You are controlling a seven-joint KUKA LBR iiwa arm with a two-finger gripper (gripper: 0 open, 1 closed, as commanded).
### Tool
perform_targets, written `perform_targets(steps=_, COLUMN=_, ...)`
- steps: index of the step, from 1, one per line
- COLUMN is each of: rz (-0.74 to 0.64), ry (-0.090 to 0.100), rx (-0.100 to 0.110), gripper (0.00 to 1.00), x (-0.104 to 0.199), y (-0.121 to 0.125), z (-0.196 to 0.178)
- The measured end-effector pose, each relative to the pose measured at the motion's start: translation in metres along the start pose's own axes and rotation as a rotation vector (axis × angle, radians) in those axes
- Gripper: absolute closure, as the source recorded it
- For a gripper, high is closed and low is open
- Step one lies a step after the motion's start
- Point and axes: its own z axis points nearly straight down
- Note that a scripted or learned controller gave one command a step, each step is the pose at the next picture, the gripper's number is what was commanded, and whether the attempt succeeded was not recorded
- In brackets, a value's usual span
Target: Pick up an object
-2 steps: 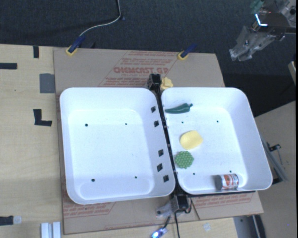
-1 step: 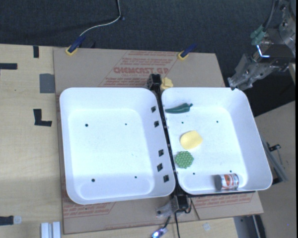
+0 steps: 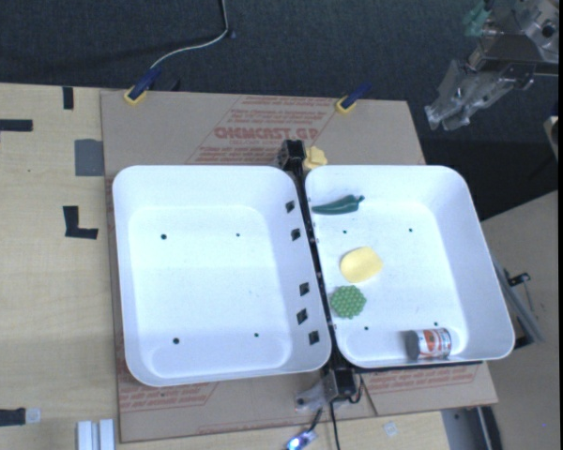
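Observation:
The right bin [image 3: 450,251] holds a dark green pepper-shaped piece [image 3: 339,204] near its far left corner. A yellow lemon-like lump [image 3: 360,264] lies below it. A round green bumpy ball [image 3: 348,301] sits just below the lump. A small can [image 3: 428,343] with a red label lies on its side at the near edge. My gripper [image 3: 455,101] hangs high at the upper right, beyond the bin's far right corner and well away from all the objects.
The left bin [image 3: 206,279] sits beside the right one, joined by a black clip strip [image 3: 305,251]. Both rest on a cardboard sheet [image 3: 263,125] with blue and yellow clamps at its far edge. A cable [image 3: 220,17] runs across the dark floor.

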Motion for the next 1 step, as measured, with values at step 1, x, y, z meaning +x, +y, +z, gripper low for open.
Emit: perform_targets(steps=1, rz=-0.002, ry=0.0, rx=-0.001, gripper=1.0, x=-0.0011, y=0.065, z=0.0003)
